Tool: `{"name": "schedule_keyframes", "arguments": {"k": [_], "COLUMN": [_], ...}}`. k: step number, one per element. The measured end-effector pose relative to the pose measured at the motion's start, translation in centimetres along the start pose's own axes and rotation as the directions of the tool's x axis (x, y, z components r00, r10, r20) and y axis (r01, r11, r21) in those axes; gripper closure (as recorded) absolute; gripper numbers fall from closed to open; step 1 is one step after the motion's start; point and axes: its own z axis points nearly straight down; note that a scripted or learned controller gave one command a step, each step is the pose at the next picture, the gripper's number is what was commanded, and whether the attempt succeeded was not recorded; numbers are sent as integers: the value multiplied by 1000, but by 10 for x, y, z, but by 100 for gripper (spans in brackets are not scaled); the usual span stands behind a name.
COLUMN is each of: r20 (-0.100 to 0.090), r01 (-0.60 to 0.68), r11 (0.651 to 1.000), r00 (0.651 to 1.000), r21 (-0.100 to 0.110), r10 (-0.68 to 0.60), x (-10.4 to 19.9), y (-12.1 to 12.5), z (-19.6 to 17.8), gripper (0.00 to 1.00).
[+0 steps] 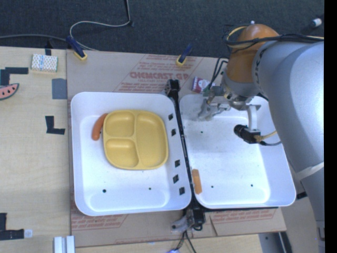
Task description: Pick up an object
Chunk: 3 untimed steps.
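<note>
Low over the far left corner of the right bin [274, 194], the pincer [206, 111] hangs from the grey arm [295, 88], just beside the divider between the two bins. Its metal tips blur into the white floor beneath them, so I cannot tell whether it is wide or narrow, and nothing can be made out in its grip. An orange band [247, 51] wraps the arm above the wrist, and a black fitting with a cable [248, 134] juts out over the bin's middle.

A small orange carrot-like piece [196, 181] lies in the right bin against its left wall, toward the near edge, well apart from the pincer. In the left bin [84, 188] a yellow divided plate [136, 139] sits in the far half, and an orange sausage-shaped toy [97, 127] lies touching its left rim.

Both bins rest on a cardboard sheet [147, 75] spread over the tabletop [31, 157]. A small red-and-white packet [199, 84] lies on the cardboard just beyond the right bin's far edge. Far to the left on the tabletop are a watermelon-slice toy [7, 91] and a small patterned block [44, 62]. Two yellow-and-blue clamps [77, 47] hold the cardboard's far edge.
</note>
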Motion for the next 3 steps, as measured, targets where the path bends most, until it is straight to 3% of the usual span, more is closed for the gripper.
{"name": "schedule_keyframes", "arguments": {"k": [1, 2, 3], "r20": [0, 1, 2], "r01": [0, -2, -2], "r11": [1000, 1000, 1000], "r00": [1000, 1000, 1000], "r21": [0, -2, -5], "r10": [0, 2, 2], "x": [0, 1, 0], "y": [0, -63, -62], "z": [0, 18, 8], "gripper": [0, 0, 100]}}
